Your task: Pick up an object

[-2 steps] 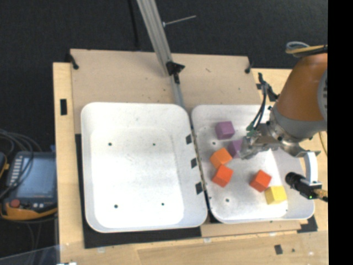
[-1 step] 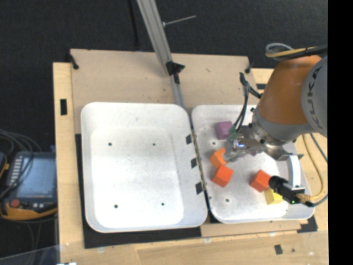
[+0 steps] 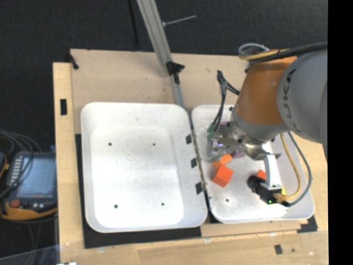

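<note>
Two orange blocks lie in the right bin (image 3: 242,214): a larger one (image 3: 222,175) and a smaller one (image 3: 224,160) just above it. A small orange piece (image 3: 261,174) shows further right, beside the arm's black fitting. My gripper (image 3: 216,146) hangs low over the bin's left part, directly above the smaller orange block, under the arm's orange band. The wrist hides how the fingers stand, and nothing shows as held.
The left bin (image 3: 138,164) sits beside the right one, with black clips (image 3: 194,162) along the shared edge. A metal pole (image 3: 160,43) slants across the bench's back. Cables loop around the wrist at the right.
</note>
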Tool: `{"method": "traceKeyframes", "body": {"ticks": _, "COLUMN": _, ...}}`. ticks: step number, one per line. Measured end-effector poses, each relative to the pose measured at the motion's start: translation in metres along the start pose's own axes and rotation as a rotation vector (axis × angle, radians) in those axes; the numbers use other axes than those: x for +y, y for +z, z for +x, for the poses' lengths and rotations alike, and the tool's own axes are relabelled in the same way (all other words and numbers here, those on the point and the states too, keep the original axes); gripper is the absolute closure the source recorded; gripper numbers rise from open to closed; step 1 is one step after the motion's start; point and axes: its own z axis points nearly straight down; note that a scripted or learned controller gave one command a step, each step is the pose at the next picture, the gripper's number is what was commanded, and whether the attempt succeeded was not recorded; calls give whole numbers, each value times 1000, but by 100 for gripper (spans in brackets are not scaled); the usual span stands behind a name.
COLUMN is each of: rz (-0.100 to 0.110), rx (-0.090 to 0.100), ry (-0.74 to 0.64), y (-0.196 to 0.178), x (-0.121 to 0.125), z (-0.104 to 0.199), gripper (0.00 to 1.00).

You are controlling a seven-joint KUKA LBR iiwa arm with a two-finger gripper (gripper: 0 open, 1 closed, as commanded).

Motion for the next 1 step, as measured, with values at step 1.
{"method": "traceKeyframes", "body": {"ticks": 1, "rz": 1, "rx": 1, "ry": -1, "y": -8, "x": -12, "z": 51, "gripper": 100}}
